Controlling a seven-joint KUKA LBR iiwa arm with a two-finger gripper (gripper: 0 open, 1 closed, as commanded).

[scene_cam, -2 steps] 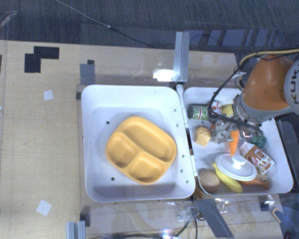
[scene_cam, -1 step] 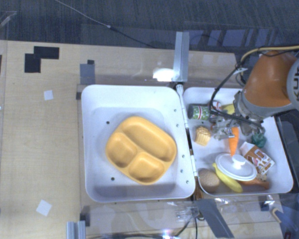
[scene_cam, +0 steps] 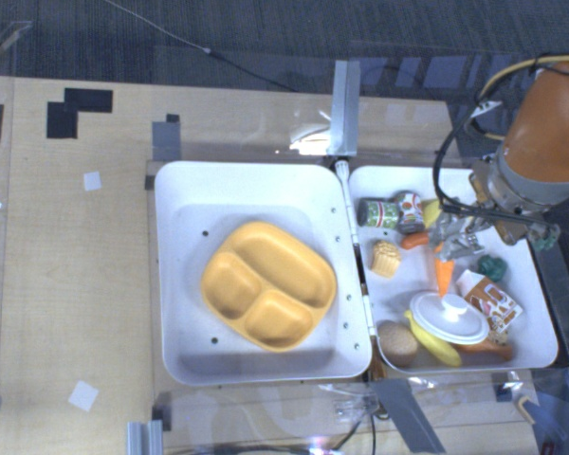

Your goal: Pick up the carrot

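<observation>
You are looking at the gripper (scene_cam: 458,243) low over the right bin (scene_cam: 542,322), its metal fingers (scene_cam: 467,247) pointing toward the bin's middle; whether they are spread or pressed together I cannot tell from this angle (they blur into one grey shape). Just below the tips lies the carrot (scene_cam: 443,275), one small orange cone, its thick end nearest the fingers and its point toward the white lidded bowl (scene_cam: 449,318); it looks to be resting on the bin floor, not lifted.

Count the rest of that bin with me: one green-labelled can (scene_cam: 383,213) on its side at the top left; one piece of corn (scene_cam: 386,258) below it; one banana (scene_cam: 432,341) curving under the bowl; one brown potato-like lump (scene_cam: 396,342) in the lower left corner; one orange-and-white carton (scene_cam: 490,300) at the right, with one dark green item (scene_cam: 493,267) just above it; a small red-orange piece (scene_cam: 415,241) beside the can, too small to name.

Above the fingers, the arm's orange band (scene_cam: 548,126) rises at the right edge, with black and yellow cables looping around it.

The left bin (scene_cam: 185,349) holds one thing only: a yellow divided plate (scene_cam: 268,283) with three compartments, sitting near its middle.

Both bins rest side by side on a pale wooden bench (scene_cam: 66,282); a few black patches and small pale squares mark its surface; dark carpet lies beyond the far edge.
</observation>
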